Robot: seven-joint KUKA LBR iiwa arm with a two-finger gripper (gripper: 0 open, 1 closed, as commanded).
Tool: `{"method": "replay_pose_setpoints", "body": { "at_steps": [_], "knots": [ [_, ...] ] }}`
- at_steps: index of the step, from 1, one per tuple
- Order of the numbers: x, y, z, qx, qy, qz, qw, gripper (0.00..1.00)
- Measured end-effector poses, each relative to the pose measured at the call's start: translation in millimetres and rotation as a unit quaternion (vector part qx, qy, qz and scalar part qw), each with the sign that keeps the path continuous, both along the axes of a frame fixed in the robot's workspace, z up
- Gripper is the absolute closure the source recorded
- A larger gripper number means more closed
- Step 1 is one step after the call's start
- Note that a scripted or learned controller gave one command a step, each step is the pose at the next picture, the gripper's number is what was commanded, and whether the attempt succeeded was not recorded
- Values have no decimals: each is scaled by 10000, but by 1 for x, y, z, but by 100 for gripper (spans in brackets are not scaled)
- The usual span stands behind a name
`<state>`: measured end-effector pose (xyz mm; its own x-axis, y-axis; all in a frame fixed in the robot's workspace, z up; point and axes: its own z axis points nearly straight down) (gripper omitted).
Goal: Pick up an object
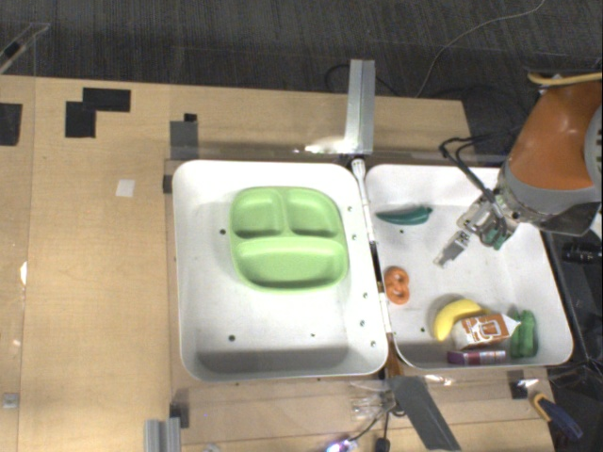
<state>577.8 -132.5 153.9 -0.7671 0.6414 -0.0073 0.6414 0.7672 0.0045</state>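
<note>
A marker [476, 355], carton [486, 329], banana [452, 316] and green vegetable [525, 333] crowd the right bin's [528, 271] near edge, an orange piece [397, 285] by its left wall. The end effector [454, 249] hangs above bare floor mid-bin, grasping nothing; whether it is released or clenched, I cannot tell. A green pepper [405, 216] lies farther back; the left bin [203, 281] holds a green tray [286, 236].

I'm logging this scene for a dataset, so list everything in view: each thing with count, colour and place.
bins: 2, white, side by side on the bench
divided plate: 1, light green, middle of the left bin
long pod-shaped item: 1, dark green, upper left of the right bin
small ring-shaped item: 1, orange, left edge of the right bin
banana: 1, yellow, lower right bin
small carton: 1, orange and white, beside the banana
marker-like stick: 1, purple, front wall of the right bin
vegetable: 1, green, lower right corner
arm: 1, grey with orange band, over the right bin
gripper: 1, metallic, above the right bin's floor
</note>
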Motion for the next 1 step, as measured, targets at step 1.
{"method": "replay_pose_setpoints", "body": {
  "at_steps": [1],
  "knots": [
    [-40, 45, -38, 8, 17, -189, 9998, 0]
  ]
}}
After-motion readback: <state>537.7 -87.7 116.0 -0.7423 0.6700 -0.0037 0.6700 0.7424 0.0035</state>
